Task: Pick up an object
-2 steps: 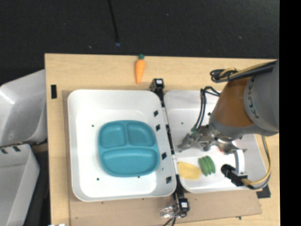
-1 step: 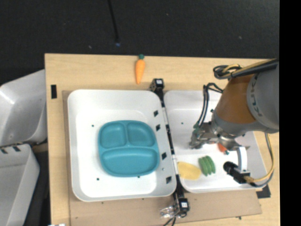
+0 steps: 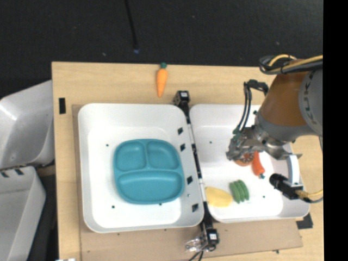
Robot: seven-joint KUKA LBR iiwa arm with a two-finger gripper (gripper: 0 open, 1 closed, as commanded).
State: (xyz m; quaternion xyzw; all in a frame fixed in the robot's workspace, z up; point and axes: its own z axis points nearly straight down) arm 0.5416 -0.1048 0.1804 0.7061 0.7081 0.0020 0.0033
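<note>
Two shallow white bins sit side by side on one counter [image 3: 65, 238]: the left bin [image 3: 92, 211] and the right bin [image 3: 217, 121]. One blue divided plate [image 3: 148, 171] lies in the left bin. The right bin holds three small items: one yellow piece [image 3: 218, 197] at 7 o'clock, one green piece [image 3: 238, 191] beside it, and one orange-red piece [image 3: 258, 165] near centre. One carrot [image 3: 161, 80] lies on the counter at 12 o'clock.
</note>
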